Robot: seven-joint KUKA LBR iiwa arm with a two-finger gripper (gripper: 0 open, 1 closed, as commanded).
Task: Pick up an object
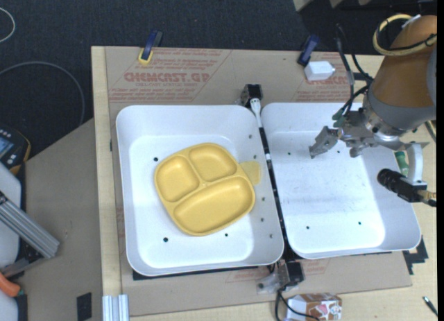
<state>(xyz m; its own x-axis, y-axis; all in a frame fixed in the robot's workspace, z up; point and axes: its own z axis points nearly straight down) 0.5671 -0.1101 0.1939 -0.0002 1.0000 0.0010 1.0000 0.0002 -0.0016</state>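
Cardboard covers the bench (173, 70), which stands on dark carpet and carries two white bins side by side. Left bin (132, 195) holds a yellow divided plate (205, 188) near its middle, with nothing over it. Pincer (336, 143) hangs over the right bin (333, 222), fingers spread wide and holding nothing, well apart from the plate.

my gripper (338, 141) hovering over right bin (333, 236) (fingers spread, holding nothing) | yellow divided plate (203, 188) lying in left bin (139, 132)
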